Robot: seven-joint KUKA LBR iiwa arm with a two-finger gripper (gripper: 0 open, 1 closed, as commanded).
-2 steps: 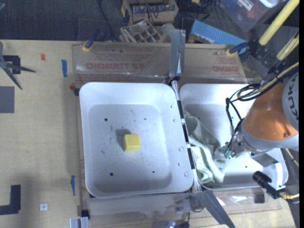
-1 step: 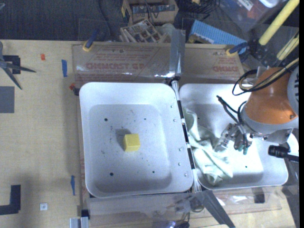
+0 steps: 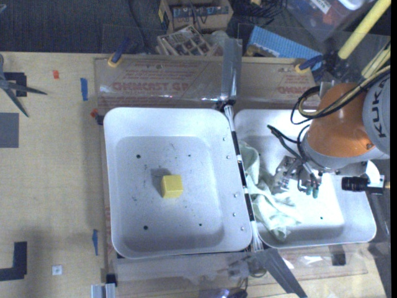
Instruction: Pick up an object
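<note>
A small yellow block (image 3: 172, 186) lies near the middle of the left bin (image 3: 124, 129). A crumpled pale green cloth (image 3: 268, 207) lies along the left side of the right bin (image 3: 353, 231). My gripper (image 3: 286, 180) hangs low in the right bin, just right of and above the cloth, under the orange wrist band (image 3: 338, 126). Whether its tips touch the cloth, I cannot tell.
The two white bins sit side by side with a metal divider (image 3: 239, 172) between their rims. Cables loop from the wrist over the right bin's back. Clear plastic sheeting covers the bench behind the bins, and clutter stands beyond it.
</note>
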